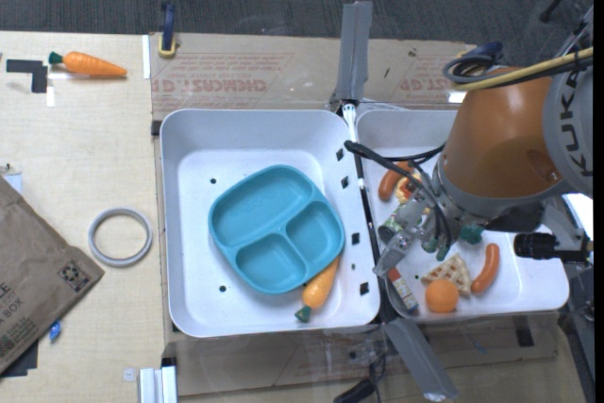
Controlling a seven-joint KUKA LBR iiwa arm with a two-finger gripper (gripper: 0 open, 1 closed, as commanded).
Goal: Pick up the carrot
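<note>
Carrot first: we see a small orange carrot with a green stem (318,290) in the left white bin (189,231), against the front edge of a blue three-compartment plastic plate (276,228). Further right, the tool (408,245) hangs over the right white bin (528,297), above toy foods; we cannot tell its state.

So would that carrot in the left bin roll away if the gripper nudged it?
Probably somewhat. The carrot looks round and tapered, so it would likely roll in a curve. It leans against the blue plate near the bin wall, which may stop it. It looks like smooth, stiff plastic, so it could slip from the gripper.
</note>
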